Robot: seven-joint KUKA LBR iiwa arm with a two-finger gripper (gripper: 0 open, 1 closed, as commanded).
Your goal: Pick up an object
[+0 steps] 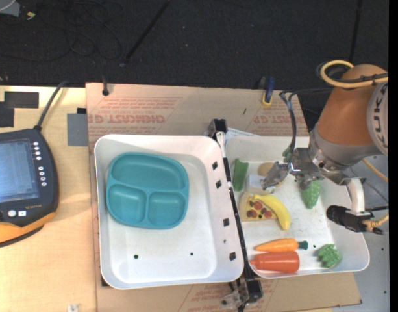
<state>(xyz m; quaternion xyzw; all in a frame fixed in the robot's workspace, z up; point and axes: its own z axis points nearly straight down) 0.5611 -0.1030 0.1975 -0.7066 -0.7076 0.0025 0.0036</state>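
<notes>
My jaws hang over the right bin point(354, 255) near the banana point(278, 209); grip state unclear. Centre before descending.

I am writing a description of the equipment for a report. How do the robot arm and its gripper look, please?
The arm is thick and rounded, with a wide orange band and grey casing that carries dark letters at the right edge. A yellowish cable loops above it and dark cables run beside it. The gripper is a small grey metal assembly with dark parts.
</notes>
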